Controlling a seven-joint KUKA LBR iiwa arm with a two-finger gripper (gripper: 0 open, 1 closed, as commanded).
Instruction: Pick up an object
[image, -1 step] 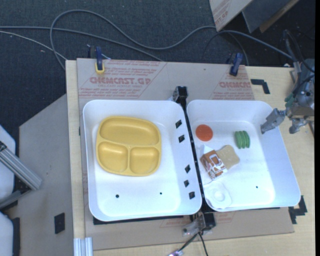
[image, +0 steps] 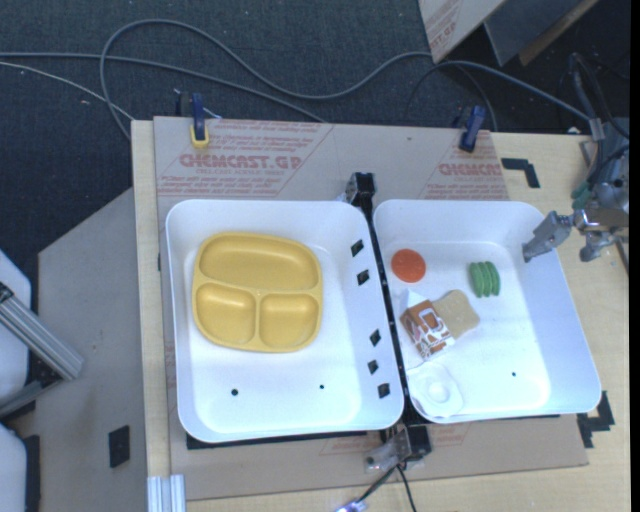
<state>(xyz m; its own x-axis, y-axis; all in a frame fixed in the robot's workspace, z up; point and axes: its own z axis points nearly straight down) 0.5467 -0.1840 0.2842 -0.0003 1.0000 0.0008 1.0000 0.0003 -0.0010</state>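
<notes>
The right bin (image: 560, 350) holds a round orange piece (image: 408, 265) at its upper left and a small green ribbed piece (image: 485, 278) to the right of it. A tan slab (image: 459, 312) lies against an orange-and-white packet (image: 425, 330) below them. A white round lid (image: 438, 389) sits near the front rim. My gripper (image: 570, 242) hangs over the bin's far right corner, up and right of the green piece. It is open, with nothing between its fingers.
The left bin (image: 190, 330) holds a yellow divided plate (image: 258, 290). A black clip strip (image: 375, 300) runs along the rims where the bins meet. Blue clamps (image: 199, 118) hold the cardboard sheet at the back. Cables cross the dark floor behind.
</notes>
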